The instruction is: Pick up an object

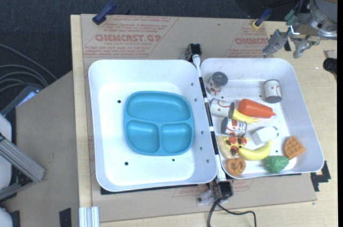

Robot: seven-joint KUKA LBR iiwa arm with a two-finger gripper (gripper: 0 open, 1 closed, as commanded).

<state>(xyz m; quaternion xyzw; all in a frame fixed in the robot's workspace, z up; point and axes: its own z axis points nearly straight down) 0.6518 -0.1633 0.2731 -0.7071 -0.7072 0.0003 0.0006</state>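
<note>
Toys crowd my right bin; the gripper hangs apart above its far rim.

Nearest me, low in the right bin (305,113), I see a banana (256,152), a green piece (276,163) and a waffle (293,147); farther up lie a carrot (256,108) and a small can (272,90). The left bin (102,113) holds a blue divided plate (158,122). At upper right the gripper (289,44) stands spread wide, gripping nothing.
</note>
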